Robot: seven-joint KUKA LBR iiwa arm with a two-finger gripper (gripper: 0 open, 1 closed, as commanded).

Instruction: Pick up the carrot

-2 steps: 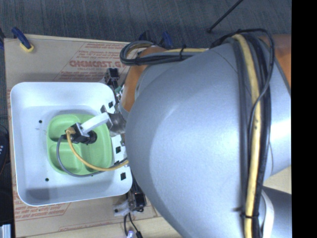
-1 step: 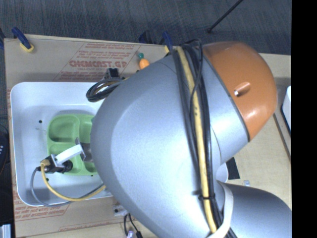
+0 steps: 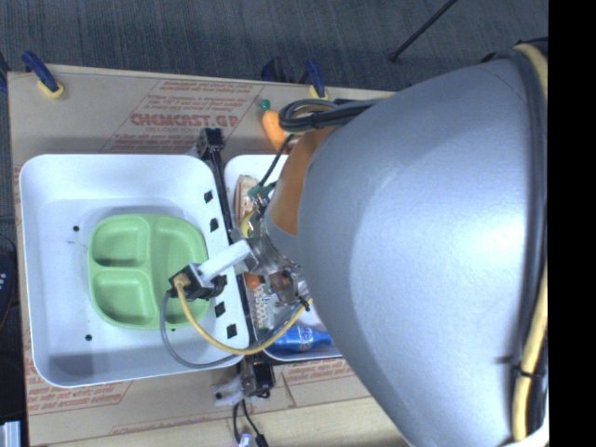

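The pincer (image 3: 265, 273) is low over the right bin (image 3: 244, 170), next to the wall between the two bins, but the large grey arm (image 3: 428, 250) hides it mostly, so I cannot tell its state or if it touches something. The carrot (image 3: 272, 128), orange, smooth and tapered, lies on the brown cardboard surface (image 3: 140, 101) just behind the right bin. In the left bin (image 3: 37, 250) lies a green plastic tray (image 3: 140, 268) with compartments. A blue bottle (image 3: 300, 340) lies in the right bin.

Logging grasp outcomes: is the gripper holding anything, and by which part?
Cannot tell: the gripper is hidden by the arm. The carrot lies outside the bins.
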